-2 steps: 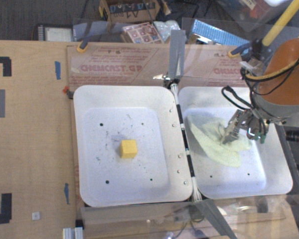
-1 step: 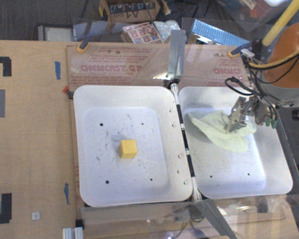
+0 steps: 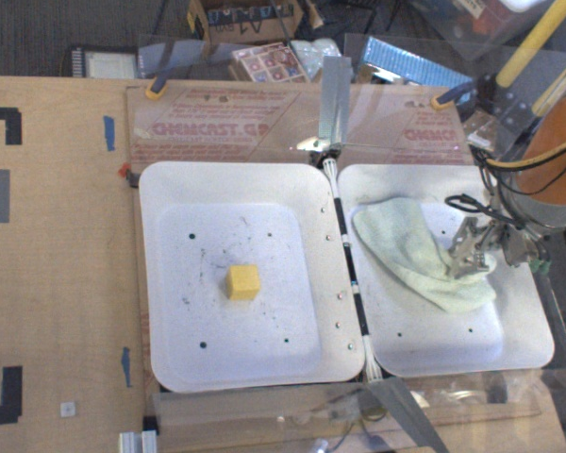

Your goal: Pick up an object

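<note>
The metal divider (image 3: 349, 272) between the two bins serves as the landmark. Nearest to the camera, at the lower edge, some clear plastic and metal parts lie just below the foot of the divider, too blurred to name.

Left of the divider sits the left bin (image 3: 170, 196), a shallow white tray with rounded corners and dark specks on its floor. A small yellow block (image 3: 243, 282), like a foam cube with soft edges, stands near the middle of it, alone and well apart from the walls.

Right of the divider is the right bin (image 3: 519, 347). A pale green cloth (image 3: 406, 243) lies crumpled there, thin and soft, with its long axis going from near the divider, at the far side, toward the near right. The pincer (image 3: 468, 260) is low over the right end of this cloth, at its edge. I judge that the cloth is the nearer thing to grasp; the block is far to the left, across the divider. Whether the pincer is wide, narrow or gripping the cloth, I cannot tell, because cables and metal parts hide it.

Beyond the divider's far end, a clear sheet covers brown cardboard (image 3: 217, 125) with red print.
</note>
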You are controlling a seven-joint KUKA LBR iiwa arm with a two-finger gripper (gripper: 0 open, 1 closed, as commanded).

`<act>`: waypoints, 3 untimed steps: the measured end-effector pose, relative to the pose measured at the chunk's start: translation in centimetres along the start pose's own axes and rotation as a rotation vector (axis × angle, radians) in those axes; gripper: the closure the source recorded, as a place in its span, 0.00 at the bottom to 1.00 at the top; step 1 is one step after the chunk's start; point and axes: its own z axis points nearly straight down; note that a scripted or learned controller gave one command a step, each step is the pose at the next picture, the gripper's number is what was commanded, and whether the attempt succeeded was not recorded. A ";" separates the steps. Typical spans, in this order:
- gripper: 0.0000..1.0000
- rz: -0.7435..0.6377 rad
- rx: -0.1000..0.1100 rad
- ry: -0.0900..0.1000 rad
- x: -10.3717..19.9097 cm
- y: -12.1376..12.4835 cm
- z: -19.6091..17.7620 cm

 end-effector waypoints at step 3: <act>1.00 -0.503 0.001 -0.005 -0.2 -3.0 -2.8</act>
